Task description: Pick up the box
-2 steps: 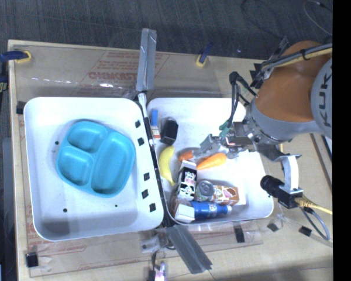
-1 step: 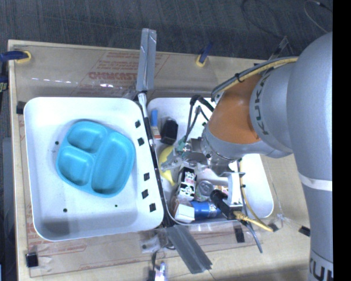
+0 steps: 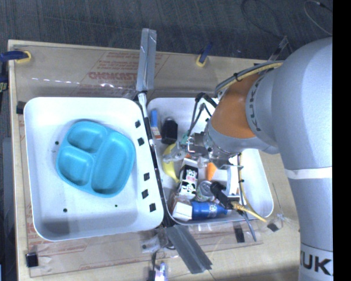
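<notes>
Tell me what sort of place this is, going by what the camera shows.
Most likely a robotics lab's bin-picking test bench, not a home or shop. A grey KUKA arm reaches over two white bins: the left bin holds a blue divided tray, the right bin a jumble of small items. Clamps grip the bench edge.

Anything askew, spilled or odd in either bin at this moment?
Nothing spilled or damaged. The right bin holds a jumbled heap of small items, some leaning on each other, with the gripper down among them. The blue tray lies flat but turned at an angle in the left bin.
</notes>
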{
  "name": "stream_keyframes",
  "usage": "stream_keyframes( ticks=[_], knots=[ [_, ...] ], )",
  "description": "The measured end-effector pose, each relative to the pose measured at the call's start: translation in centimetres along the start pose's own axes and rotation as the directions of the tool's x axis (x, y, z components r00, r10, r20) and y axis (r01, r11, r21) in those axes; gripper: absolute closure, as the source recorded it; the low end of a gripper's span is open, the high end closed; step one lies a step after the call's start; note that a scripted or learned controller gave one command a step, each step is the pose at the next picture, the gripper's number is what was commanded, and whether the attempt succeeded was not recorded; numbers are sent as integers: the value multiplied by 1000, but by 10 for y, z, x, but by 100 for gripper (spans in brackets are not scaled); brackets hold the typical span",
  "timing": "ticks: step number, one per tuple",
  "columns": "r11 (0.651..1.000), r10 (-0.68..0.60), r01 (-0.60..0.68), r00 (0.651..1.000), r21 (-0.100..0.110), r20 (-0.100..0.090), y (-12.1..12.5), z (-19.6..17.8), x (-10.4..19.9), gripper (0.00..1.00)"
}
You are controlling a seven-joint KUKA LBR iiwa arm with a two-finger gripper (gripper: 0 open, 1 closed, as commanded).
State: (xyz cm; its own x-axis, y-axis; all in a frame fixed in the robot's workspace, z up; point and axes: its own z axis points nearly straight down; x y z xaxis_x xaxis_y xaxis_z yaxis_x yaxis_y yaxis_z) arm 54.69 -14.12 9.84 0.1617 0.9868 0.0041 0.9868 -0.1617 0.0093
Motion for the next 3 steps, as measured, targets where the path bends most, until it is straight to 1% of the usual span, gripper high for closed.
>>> stream_keyframes(
  ticks=[1,2,3],
  knots=[
    [993,115,-116,993,14,5,60,7,-4,0],
    [989,145,-145,989,12,5,59,7,-26,0],
    [990,138,-138,990,15,4,59,-3,-23,100]
  ],
)
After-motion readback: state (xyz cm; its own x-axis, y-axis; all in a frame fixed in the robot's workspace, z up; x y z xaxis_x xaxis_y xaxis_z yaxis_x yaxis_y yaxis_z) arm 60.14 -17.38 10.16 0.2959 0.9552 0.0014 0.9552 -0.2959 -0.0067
